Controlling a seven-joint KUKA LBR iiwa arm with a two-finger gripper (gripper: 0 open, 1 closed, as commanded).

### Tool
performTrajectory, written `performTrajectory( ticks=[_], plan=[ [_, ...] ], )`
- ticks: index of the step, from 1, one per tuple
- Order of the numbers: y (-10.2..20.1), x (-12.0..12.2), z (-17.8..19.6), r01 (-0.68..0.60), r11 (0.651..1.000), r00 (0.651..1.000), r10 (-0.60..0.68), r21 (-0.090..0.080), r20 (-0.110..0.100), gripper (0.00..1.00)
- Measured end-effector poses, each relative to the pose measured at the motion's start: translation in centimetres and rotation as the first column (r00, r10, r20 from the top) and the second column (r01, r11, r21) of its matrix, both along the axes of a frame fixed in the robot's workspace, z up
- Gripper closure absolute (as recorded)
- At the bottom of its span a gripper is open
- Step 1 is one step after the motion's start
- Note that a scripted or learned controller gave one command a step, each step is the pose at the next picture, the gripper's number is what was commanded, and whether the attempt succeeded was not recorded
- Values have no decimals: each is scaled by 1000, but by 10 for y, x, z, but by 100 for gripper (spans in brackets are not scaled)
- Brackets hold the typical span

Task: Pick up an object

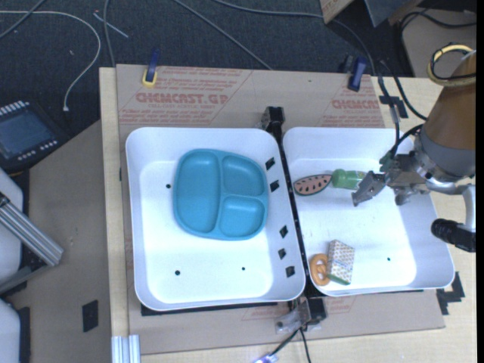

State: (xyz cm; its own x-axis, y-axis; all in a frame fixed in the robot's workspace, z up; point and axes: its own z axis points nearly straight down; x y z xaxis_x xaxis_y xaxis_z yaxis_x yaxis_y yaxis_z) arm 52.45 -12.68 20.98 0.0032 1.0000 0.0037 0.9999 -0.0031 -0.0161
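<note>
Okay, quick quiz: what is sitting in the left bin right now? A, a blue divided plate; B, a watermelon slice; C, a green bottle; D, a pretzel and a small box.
A: the blue divided plate lies in the left bin, while the watermelon slice and the other small items sit in the right bin.

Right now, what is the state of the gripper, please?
Gripper: over the right bin, beside the green object; open or shut cannot be told.
</note>
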Motion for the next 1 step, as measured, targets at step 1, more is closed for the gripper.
performTrajectory(
  ticks=[1],
  plan=[
    [0,3,7,-3,1000,1000,3,-2,15,0]
  ],
)
